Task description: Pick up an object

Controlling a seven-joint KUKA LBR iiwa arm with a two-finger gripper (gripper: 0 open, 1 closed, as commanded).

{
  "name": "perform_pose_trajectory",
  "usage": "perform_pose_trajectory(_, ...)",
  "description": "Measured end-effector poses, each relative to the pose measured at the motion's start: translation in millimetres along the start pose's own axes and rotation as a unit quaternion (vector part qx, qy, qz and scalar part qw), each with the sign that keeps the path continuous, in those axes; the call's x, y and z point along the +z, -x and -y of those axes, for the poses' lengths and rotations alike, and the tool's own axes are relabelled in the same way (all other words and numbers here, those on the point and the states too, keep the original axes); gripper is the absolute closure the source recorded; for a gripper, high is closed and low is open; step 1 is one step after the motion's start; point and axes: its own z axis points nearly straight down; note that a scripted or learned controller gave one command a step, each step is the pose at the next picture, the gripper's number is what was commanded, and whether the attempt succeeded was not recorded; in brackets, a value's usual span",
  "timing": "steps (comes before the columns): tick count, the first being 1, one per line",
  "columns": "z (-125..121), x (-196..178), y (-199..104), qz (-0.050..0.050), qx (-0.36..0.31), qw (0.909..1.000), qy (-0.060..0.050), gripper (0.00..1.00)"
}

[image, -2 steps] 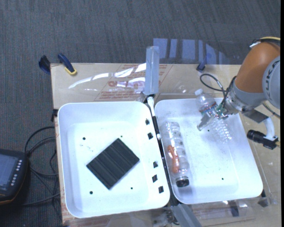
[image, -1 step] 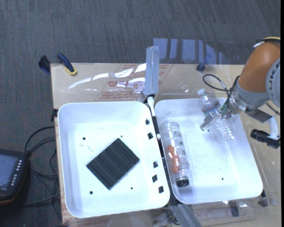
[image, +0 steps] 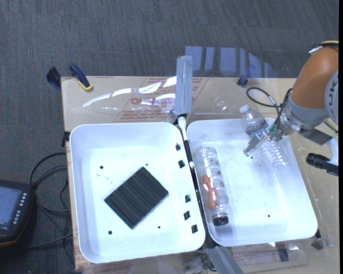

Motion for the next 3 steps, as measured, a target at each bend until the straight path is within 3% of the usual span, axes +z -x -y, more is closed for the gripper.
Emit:
perform_pose_trajectory(1, 35, -10, -15, -0.002, 0.021, 0.9998, -0.001, 0.0)
perform_pose_trajectory(2, 0, 42, -1, -0.005, -0.014, 0.9999, -0.001, 0.0)
perform_pose_trajectory(3, 0, 20, 0, 0.0, -0.049, 0.9988, 0.0, 0.0)
